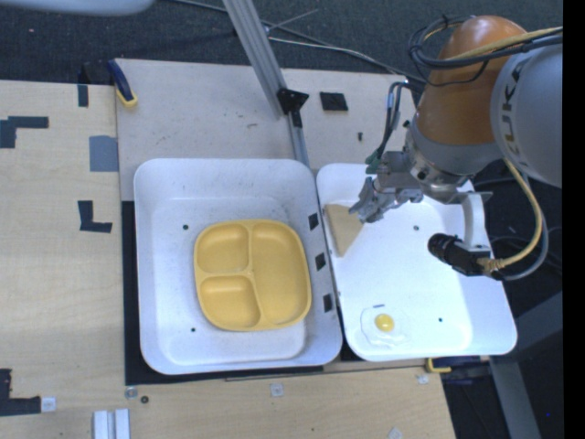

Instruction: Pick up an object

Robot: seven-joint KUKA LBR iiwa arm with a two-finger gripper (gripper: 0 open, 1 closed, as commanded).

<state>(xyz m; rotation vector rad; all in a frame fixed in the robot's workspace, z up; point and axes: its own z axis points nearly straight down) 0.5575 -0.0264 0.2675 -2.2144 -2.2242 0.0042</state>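
In the right bin [457,323], near its left wall, the gripper [370,207] sits low over a tan wedge-shaped piece [343,229]. You cannot tell from this angle how far apart the fingers are or whether they have any hold on it; the wrist housing covers the tips, and the wedge's upper edge runs under them.

Risks, as you should weigh them:
- The wedge lies flat and looks thin. Fingers closing from above may skate over it and come up with nothing.
- It lies hard against the bin's left wall and upper left corner. A fingertip could catch the rim between the two bins, or push the piece into the corner rather than pinch it.
- A grip on one narrow corner would likely let the piece swing or drop on the lift.

The wedge itself: pale tan, roughly triangular, point toward the near side, matte, no visible thickness.

Also in the right bin: a fried-egg toy [383,324], white with a yellow yolk, near the front edge, well apart from the gripper. Equally flat, so the same slip risk applies should you retarget.

The left bin [164,245] holds a yellow divided plate [251,274], untouched.
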